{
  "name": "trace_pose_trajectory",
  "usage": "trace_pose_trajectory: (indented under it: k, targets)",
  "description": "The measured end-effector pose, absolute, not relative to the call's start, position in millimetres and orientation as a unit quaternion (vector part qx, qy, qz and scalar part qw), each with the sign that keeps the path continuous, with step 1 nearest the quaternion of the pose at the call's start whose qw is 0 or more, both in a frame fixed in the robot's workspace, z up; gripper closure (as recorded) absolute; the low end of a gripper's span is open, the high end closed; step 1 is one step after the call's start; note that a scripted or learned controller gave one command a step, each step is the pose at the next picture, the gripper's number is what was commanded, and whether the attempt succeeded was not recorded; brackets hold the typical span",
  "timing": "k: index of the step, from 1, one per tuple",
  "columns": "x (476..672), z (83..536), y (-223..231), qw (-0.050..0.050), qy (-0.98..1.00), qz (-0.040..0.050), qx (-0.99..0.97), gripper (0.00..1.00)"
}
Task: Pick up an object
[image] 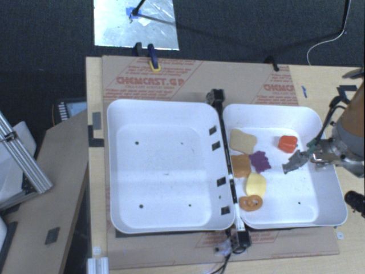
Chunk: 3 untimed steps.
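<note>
White right bin [296, 210] holds all objects: tan slab [243, 141], yellow piece [256, 183], purple piece [260, 161], orange-red block [288, 143]. Gripper [293, 163] hovers just right of purple piece, jaws apparently apart, clamping nothing. Pick not yet made.

brown cardboard sheet [171, 76] with red lettering is being pinned under two white bins; left bin [165, 164], right bin [328, 210]. shiny foil square [137, 16] is being seen on dark floor beyond bench. aluminium rail [20, 158] is being leaned at left.
</note>
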<state>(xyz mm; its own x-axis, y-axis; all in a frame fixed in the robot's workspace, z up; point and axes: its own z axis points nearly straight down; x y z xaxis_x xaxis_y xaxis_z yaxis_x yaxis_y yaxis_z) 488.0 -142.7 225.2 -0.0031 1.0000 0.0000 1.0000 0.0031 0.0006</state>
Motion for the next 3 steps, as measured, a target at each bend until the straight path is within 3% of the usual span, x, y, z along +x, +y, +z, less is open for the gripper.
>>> trace_pose_trajectory:
  k: [1,2,3]
  targets:
    - [488.3,284,-48,0.002,0.712,0.0033,0.702,0.0]
    - [488.5,291,-53,0.002,0.709,0.0021,0.705,1.0]
    - [487.4,473,-5,0.006,0.71,0.0065,0.704,1.0]
